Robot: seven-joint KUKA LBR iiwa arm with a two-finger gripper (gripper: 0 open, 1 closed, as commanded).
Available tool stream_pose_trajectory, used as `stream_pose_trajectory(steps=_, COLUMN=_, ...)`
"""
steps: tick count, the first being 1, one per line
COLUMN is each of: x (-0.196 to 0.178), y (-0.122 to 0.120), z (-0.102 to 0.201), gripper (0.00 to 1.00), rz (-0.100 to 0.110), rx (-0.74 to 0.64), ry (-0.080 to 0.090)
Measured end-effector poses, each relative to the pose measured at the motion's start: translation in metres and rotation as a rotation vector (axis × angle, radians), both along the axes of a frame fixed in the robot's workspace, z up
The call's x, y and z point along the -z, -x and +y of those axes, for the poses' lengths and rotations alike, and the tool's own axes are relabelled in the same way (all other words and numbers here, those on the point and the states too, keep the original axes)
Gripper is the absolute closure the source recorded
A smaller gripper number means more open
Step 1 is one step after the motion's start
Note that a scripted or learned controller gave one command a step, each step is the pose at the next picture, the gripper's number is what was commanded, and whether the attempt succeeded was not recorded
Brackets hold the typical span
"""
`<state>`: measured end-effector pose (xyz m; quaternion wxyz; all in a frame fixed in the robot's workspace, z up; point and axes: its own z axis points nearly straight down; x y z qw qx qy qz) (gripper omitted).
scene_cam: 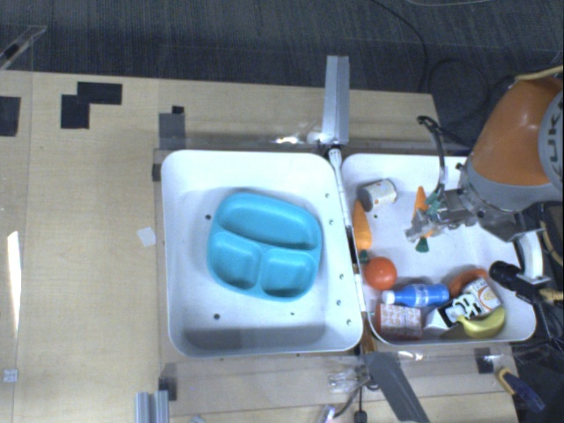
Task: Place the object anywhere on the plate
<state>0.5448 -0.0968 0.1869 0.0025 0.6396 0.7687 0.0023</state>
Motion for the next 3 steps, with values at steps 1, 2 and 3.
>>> stream_pose_trajectory(steps=1, x=0.002, y=-0.042, z=0.068, gripper=1.0, rz=0.002, rx=-0.02, ry=0.0)
stream_pose_trajectory(steps=2, x=0.002, y=-0.021, z=0.145, gripper=1.0, rz=0.002, rx=-0.379, ry=0.002)
stream_pose_trajectory(steps=3, x=0.002, y=-0.021, z=0.145, gripper=0.0, rz=0.002, rx=-0.378, ry=0.002)
